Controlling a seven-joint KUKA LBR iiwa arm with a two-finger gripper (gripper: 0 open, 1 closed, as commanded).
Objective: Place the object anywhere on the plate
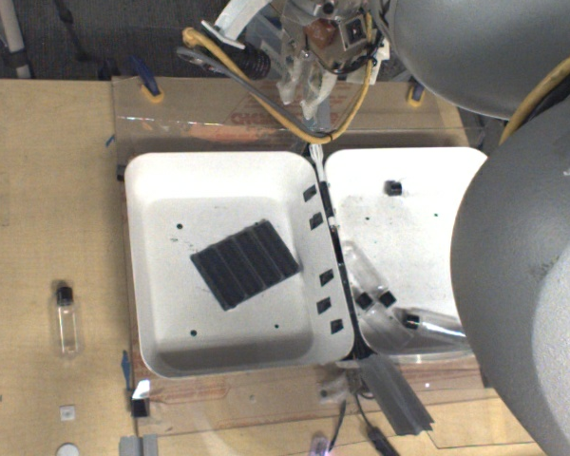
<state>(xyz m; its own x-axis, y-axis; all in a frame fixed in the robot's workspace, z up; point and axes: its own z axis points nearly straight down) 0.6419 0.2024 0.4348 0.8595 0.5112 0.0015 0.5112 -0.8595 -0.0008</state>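
The gripper [307, 93] is raised above the bins' far edge; its state cannot be told. The black ribbed object [245, 263] lies in the left bin [152, 198], apparently ungrasped. Placement is judged outstanding.

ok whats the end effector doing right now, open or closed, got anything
end effector: above the bins' far edge, by the divider; cannot be told whether open or closed, and nothing shows in its grasp.

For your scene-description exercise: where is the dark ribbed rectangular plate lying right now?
The dark ribbed rectangular plate lies tilted on the floor of the left white bin, near its middle, well left of the divider between the bins.
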